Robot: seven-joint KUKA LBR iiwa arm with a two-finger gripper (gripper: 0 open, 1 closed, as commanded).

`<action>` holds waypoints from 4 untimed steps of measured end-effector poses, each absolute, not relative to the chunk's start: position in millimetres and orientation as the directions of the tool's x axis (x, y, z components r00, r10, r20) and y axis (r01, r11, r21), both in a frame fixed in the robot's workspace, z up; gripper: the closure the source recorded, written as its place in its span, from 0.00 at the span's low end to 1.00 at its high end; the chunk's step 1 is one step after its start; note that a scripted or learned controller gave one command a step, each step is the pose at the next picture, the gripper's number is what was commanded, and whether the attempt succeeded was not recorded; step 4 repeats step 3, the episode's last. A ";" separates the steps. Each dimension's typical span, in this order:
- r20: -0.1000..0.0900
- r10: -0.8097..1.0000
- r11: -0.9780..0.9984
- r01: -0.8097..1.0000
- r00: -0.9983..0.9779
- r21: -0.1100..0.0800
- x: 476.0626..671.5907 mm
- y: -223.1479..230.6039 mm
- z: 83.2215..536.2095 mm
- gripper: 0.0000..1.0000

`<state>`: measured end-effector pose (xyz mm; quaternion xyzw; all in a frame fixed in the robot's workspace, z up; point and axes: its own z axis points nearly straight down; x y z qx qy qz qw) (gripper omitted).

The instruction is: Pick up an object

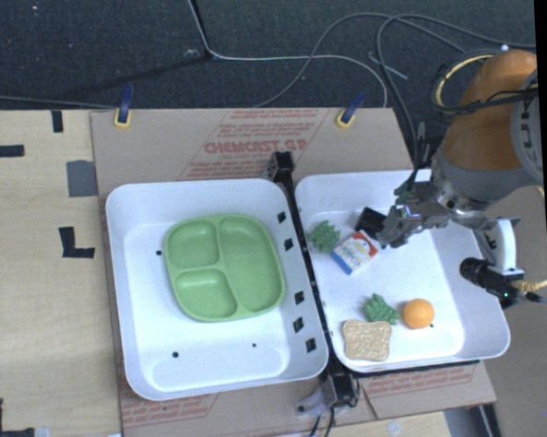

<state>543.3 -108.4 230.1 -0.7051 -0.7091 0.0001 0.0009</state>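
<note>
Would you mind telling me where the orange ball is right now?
The orange ball lies in the right bin, toward its front, just right of a small green toy and up-right of the cracker.

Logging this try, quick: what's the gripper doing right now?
Gripper: cannot be told; it sits low in the right bin beside the small carton.

A green divided plate (225, 267) lies in the left bin (129, 268). The gripper (385, 231) hangs over the right bin (474, 330), just beside a small carton (355, 252).

Arm (490, 126) enters from the right, wrist angled down-left; gripper (383, 229) positioned low, pointing left.
</note>
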 end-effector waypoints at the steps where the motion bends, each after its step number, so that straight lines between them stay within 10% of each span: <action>1: 0.001 1.000 0.006 1.000 -0.006 -0.001 537.4 -55.6 238.8 1.00; 4: 0.001 1.000 0.006 1.000 -0.006 -0.002 524.7 54.5 246.9 1.00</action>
